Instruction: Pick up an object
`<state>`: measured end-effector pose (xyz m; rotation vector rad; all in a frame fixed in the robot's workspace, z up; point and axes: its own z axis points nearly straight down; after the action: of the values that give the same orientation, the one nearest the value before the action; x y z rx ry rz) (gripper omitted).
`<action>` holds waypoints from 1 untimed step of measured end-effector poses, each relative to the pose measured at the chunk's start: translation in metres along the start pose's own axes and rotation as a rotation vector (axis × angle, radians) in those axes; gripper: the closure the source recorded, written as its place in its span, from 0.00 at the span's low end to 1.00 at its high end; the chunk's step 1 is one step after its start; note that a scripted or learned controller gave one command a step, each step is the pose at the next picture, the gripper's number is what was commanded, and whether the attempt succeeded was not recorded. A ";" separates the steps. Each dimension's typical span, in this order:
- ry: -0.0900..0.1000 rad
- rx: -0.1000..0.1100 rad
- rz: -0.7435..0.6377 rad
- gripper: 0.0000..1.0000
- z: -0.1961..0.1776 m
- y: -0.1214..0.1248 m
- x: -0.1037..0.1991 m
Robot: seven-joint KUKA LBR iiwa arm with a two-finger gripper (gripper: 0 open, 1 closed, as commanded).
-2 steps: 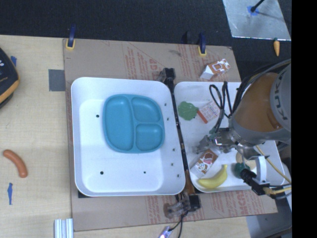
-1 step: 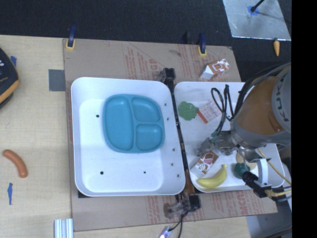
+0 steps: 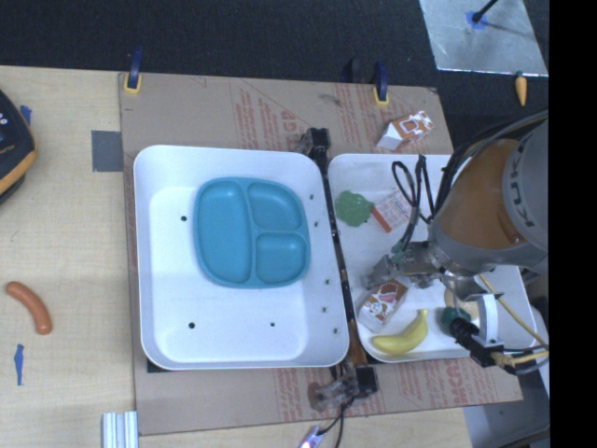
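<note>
The right bin (image 3: pixel 350 171) holds a yellow banana (image 3: pixel 403 336) at its front, a small brown-and-white carton (image 3: pixel 382 303) just behind the banana, a green toy (image 3: pixel 354 208) at the back left and a red-and-white packet (image 3: pixel 392 212) beside it. My gripper (image 3: pixel 394 271) hangs low over the middle of this bin, just above the carton and to the right of the green toy. The grey arm with its orange band (image 3: pixel 480 203) covers the bin's right half. Nothing shows held in the gripper.
The left bin (image 3: pixel 159 250) bears a blue divided plate (image 3: pixel 252 231). Another small carton (image 3: pixel 408 131) lies on the cardboard behind the right bin. A toy sausage (image 3: pixel 30 306) rests on the bench at far left. Black cables (image 3: pixel 410 180) loop off the wrist.
</note>
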<state>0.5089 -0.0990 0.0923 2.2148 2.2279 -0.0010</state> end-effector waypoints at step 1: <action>0.001 0.004 0.001 0.00 0.001 -0.012 0.005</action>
<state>0.4967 -0.0940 0.0915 2.2183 2.2293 -0.0045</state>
